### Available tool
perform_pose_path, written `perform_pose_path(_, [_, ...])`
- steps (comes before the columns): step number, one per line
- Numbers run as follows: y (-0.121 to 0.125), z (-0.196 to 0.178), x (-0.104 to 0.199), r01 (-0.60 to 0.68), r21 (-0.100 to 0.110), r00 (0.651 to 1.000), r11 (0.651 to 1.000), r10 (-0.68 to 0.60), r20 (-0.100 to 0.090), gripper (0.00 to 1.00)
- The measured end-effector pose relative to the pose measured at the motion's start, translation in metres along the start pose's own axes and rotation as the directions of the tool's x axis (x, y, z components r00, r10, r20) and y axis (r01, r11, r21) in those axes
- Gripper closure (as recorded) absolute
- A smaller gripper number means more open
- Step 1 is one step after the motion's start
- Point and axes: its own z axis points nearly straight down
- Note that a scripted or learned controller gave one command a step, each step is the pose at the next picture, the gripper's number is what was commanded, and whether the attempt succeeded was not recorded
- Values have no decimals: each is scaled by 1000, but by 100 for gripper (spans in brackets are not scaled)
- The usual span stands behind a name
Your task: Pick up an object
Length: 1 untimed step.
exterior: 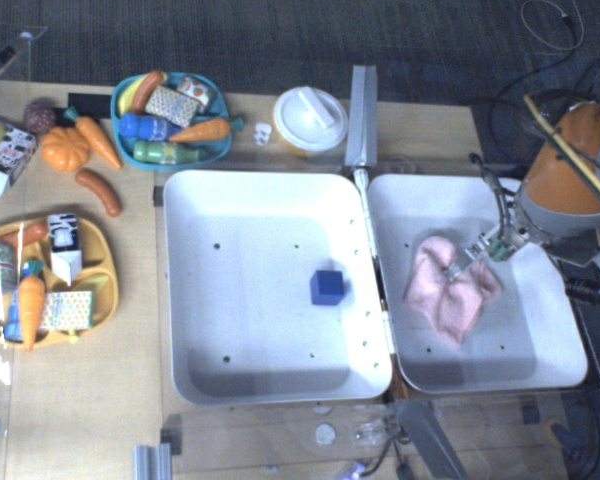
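A crumpled pink cloth (443,288) lies in the right bin (540,363), near its middle. My gripper (477,259) reaches in from the right and its tip sits at the cloth's upper right edge, touching or just above the fabric. A small blue cube (327,286) rests in the left bin (220,298), right of centre.
A blue bowl of toy food (170,120) and a white lidded container (311,118) stand behind the left bin. A yellow tray of toys (45,283), a toy pumpkin (64,148) and sausage (100,190) lie on the bench at left. Cables hang at right.
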Motion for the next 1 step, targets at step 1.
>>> perform_pose_path(1, [-11, -1, 25, 53, -3, 999, 999, -53, 2, 0])
